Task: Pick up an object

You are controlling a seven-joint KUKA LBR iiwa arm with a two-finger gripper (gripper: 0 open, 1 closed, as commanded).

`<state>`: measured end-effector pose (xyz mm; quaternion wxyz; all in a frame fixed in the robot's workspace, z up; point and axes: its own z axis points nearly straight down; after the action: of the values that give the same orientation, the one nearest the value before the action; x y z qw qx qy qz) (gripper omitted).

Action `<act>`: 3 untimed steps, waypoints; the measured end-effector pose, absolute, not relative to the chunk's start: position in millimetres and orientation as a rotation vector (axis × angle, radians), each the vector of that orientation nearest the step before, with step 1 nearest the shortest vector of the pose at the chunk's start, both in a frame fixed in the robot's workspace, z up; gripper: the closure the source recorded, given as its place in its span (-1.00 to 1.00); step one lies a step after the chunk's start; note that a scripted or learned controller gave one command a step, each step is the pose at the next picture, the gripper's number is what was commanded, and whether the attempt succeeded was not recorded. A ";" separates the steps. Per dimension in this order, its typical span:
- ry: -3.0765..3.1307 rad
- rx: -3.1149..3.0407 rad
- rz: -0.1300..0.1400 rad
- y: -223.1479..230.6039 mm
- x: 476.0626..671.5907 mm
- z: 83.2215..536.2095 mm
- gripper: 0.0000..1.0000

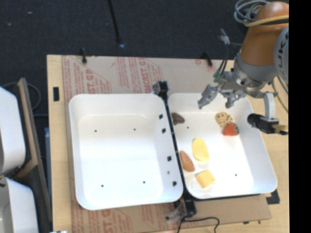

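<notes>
The right bin [257, 164] holds several small objects. A speckled tan cookie [222, 117] lies beside a red strawberry [231, 129]. A dark brown lump [178, 118] sits near the divider. A yellow oval piece [200, 149], an orange-brown piece [186, 160] and a yellow block [205, 178] lie toward the front. My gripper [218, 99] hangs over the back of the right bin, above and just behind the cookie. It is open, its grey fingers [206, 96] spread apart with nothing between them.
The left bin [77, 130] stands beside the right one, with a black divider clip [161, 88] at the shared rim. A black cylinder [260, 122] juts from the arm over the right bin's far edge. Cardboard lies behind both bins.
</notes>
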<state>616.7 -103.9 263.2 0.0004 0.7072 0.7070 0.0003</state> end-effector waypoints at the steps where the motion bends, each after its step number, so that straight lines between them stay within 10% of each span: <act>1: 2.222 2.224 -0.003 -102.6 609.6 218.6 -1.00; 3: 2.223 2.225 -0.004 -98.4 605.6 113.4 -1.00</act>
<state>605.6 -98.4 113.4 -0.0017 0.7074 0.7068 -0.0014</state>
